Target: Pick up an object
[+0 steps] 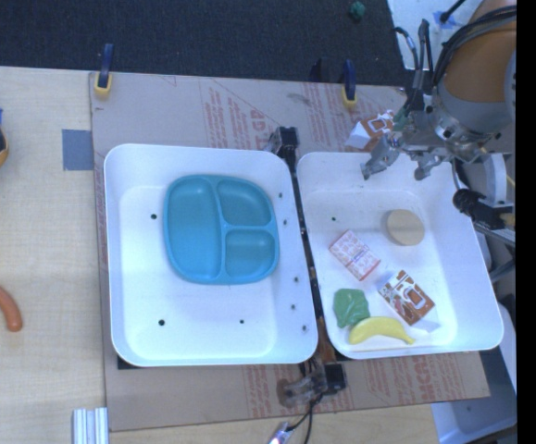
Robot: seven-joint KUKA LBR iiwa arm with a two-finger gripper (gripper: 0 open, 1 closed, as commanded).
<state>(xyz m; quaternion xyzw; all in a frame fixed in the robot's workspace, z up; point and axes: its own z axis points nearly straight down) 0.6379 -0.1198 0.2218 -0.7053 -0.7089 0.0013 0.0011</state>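
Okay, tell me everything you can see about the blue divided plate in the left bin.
The blue divided plate is a light blue, smooth, plastic-looking tray with rounded corners and three compartments: one long section on its left side and two smaller ones stacked on its right. It lies flat, right side up and turned slightly askew, on the floor of the left bin, toward the far half. All three compartments hold nothing, and nothing else touches it.

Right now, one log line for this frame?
pincer above right bin's far edge | nothing seen held | tan disc, banana in bin
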